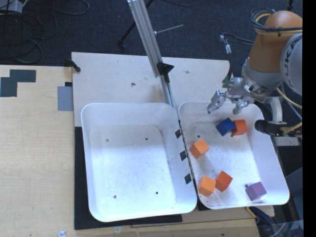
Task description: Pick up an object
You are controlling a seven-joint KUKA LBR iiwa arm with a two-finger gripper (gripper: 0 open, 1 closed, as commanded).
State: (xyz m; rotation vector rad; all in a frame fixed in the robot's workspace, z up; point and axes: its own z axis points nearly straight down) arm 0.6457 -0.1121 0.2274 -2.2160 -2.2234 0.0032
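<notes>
Six small blocks (226, 127) lie in the right bin (276, 181) — blue, orange, purple.

The arm (276, 43) runs off the frame at three o'clock; the blue block (225, 127) partly hides the orange-red block (240, 127).

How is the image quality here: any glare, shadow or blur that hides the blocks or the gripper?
Camera view: soft and slightly grainy overall. The left white bin is brightly lit, near washed out along its rim. The small blue cube and the red-orange cube beside it stay distinct. The metal two-finger gripper is small and blurry; the dark floor hides cable detail.
</notes>
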